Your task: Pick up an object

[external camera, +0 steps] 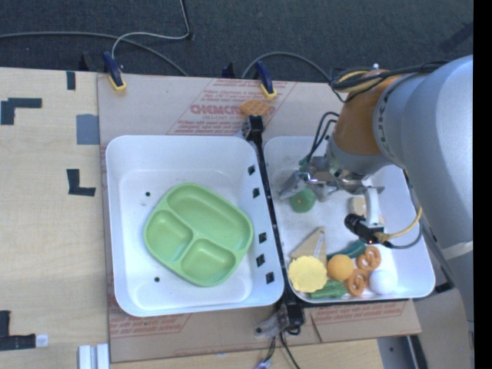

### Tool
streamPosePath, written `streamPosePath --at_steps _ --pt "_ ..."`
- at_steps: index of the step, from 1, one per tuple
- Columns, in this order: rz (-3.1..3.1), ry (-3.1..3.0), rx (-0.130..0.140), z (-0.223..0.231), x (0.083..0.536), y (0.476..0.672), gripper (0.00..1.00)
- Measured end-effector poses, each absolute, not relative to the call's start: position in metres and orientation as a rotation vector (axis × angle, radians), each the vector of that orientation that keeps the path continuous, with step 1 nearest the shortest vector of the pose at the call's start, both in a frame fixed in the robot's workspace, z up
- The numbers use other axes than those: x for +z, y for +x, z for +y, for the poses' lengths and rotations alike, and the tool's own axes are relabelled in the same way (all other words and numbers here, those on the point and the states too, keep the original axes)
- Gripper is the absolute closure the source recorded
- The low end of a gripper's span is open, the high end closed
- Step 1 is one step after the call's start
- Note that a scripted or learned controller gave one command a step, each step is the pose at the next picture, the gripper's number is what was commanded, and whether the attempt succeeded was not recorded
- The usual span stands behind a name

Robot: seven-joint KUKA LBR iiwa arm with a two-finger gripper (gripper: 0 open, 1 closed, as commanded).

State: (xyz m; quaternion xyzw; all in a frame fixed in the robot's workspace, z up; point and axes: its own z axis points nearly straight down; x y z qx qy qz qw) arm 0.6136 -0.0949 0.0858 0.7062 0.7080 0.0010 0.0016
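My gripper (305, 187) hangs over the upper left part of the right bin (415, 229), its two grey fingers spread apart and open. A small round green object (302, 201) lies on the bin floor right below the fingertips, partly between them, and I cannot tell if they touch it. At the bin's front edge lies a cluster: a yellow disc (307, 274), an orange ball (340, 267), two brown pretzels (367, 258), a white egg (382, 280) and a beige wedge (309, 244).
The left bin (127, 206) holds a light green divided plate (198, 235). A black-marked divider wall (265, 221) separates the bins. The arm's grey and orange body (400, 121) covers the right bin's far right corner. A black cable (384, 241) loops below the wrist.
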Motion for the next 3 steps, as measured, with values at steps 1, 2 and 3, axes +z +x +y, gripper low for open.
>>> streamPosePath --at_steps 1,2,3 --pt "2.22 2.216 0.002 -0.094 0.086 0.609 0.0" --pt "2.222 2.218 -0.001 -0.094 0.095 0.608 1.0" --pt "2.224 2.217 0.002 -0.036 0.185 0.608 1.0"
